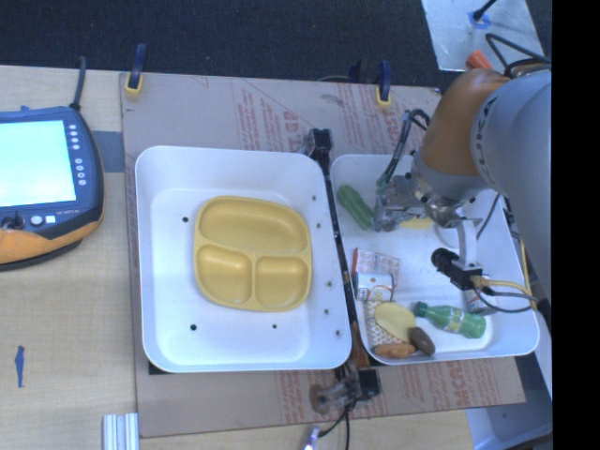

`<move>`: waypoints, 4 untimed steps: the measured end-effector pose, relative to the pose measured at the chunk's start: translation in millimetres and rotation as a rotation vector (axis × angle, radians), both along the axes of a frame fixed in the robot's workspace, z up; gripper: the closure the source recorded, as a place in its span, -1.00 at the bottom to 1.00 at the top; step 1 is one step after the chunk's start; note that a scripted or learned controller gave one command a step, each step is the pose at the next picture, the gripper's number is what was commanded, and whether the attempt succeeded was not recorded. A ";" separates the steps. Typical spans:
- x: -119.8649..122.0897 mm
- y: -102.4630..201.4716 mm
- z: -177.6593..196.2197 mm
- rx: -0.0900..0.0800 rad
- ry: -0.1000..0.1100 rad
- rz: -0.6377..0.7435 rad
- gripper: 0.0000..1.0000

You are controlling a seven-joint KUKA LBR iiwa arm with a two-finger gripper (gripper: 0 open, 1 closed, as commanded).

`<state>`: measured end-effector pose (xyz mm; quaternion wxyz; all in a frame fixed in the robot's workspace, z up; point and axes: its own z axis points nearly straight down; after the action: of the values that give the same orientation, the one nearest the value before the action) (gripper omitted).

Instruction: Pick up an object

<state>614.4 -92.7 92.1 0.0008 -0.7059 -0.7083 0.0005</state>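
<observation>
Tool (392,216) fingertips unclear; arm (497,129) cut off right.

Two white bins (150,251), one yellow tray (251,251), one bottle (453,319).

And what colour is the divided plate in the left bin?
Yellow; the plate shows clearly in the camera view.

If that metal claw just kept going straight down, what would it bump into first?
Probably the white floor of the right bin, near the green cucumber-shaped toy. The gripper points down there, though depth is hard to judge.
</observation>
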 end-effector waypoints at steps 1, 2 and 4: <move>-1.9 -1.0 -0.2 0.001 0.002 -0.002 1.00; -5.6 -1.1 -0.4 0.001 0.004 -0.001 1.00; -7.6 0.6 -0.5 0.000 0.003 -0.001 1.00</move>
<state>606.7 -92.1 91.6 0.0020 -0.7061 -0.7081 0.0017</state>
